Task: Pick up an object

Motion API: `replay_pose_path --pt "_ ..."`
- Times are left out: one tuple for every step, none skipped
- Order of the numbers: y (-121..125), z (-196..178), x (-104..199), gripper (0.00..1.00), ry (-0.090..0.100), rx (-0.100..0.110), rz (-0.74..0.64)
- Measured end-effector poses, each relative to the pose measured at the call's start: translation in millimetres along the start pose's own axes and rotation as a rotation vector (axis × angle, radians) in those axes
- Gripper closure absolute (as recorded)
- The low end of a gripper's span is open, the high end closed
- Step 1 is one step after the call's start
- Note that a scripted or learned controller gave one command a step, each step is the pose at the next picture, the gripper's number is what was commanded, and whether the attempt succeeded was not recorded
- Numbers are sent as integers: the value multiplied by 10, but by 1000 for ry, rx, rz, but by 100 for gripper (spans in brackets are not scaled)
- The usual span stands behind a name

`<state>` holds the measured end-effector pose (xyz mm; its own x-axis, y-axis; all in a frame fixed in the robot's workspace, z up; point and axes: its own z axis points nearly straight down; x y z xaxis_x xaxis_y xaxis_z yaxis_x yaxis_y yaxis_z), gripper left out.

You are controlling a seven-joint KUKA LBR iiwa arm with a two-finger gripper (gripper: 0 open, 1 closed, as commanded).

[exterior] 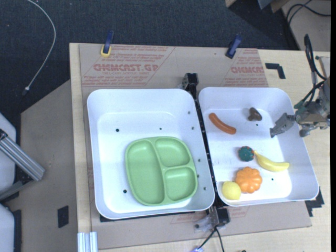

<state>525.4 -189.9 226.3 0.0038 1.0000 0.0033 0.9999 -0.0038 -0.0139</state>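
Observation:
The right bin [239,96] holds several toy foods. A red-orange sausage [222,124] lies near its left wall and a small brown lump [254,114] sits toward the back. Further forward are a dark green round piece [245,153], a yellow banana [271,163], an orange pumpkin [248,179] and a yellow lemon [231,190]. My gripper [289,133] hangs over the bin's right side, to the right of the brown lump and behind the banana. Its fingers are spread open with nothing between them.
The left bin [105,109] holds a green divided plate [160,169] in its front half. Both bins sit on a cardboard-covered bench [157,62], with blue clamps [233,46] at the back edge. Cables run beside the arm at the right.

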Motion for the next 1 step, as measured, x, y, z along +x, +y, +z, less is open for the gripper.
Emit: replay_pose_path --pt "28 -72 6 0 -3 -14 -4"
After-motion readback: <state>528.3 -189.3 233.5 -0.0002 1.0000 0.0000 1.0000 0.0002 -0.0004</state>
